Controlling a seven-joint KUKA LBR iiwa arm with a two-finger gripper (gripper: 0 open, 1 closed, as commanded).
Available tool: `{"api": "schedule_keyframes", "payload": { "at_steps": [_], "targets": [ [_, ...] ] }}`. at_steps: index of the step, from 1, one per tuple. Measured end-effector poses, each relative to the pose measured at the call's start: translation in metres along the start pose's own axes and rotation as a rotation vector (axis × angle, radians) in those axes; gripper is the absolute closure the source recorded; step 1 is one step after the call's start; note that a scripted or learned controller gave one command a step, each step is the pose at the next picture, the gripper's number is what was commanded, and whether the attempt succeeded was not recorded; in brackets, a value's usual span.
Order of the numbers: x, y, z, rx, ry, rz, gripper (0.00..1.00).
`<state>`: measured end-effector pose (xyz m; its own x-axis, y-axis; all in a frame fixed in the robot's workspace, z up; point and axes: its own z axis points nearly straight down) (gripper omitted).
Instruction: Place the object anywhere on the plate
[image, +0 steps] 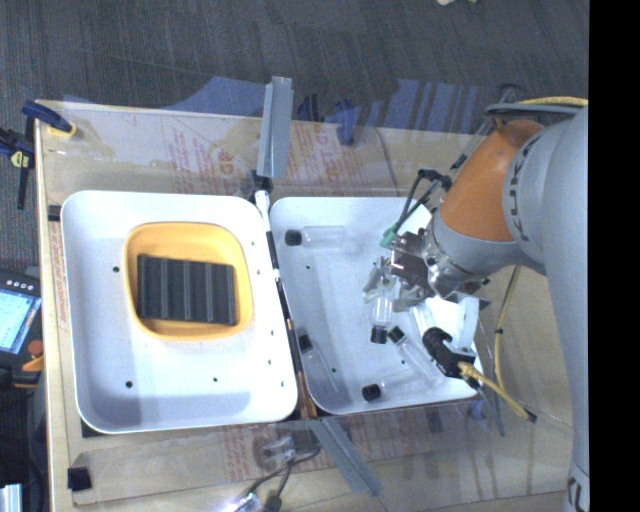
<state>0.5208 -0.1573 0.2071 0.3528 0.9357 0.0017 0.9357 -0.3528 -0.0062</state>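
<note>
Looks like the pick step (not yet the placing), judging from the gripper (392, 292) set low inside the right bin (330, 320). Cannot tell whether spread or pressed together, because of the cables and clear plastic crowded around it, so no claim here of anything pinched. Probably aiming at the clear object with a black cap (381, 333), lying just beside the gripper, on its near side, on the bin floor. Two similar capped pieces (293, 238) (371, 392) further from the gripper, one up and to its left, one below it near the bin's front wall. Far to the left of the gripper, across the wall between the bins, the yellow plate (150, 240) with a dark ridged insert (187, 290), inside the left bin (100, 350). For the next move: first to secure a firm hold on the object (slippery and hard to see, most likely), then to lift straight up over the bin wall, travel left and set down anywhere on the plate.
</note>
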Motion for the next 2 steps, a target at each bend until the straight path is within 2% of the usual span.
{"api": "schedule_keyframes", "payload": {
  "at_steps": [1,2],
  "targets": [
    [0.049,0.037,-0.024,-0.005,-0.002,-0.255,1.00],
    [0.137,0.056,0.016,-0.004,-0.003,-0.565,1.00]
  ]
}}
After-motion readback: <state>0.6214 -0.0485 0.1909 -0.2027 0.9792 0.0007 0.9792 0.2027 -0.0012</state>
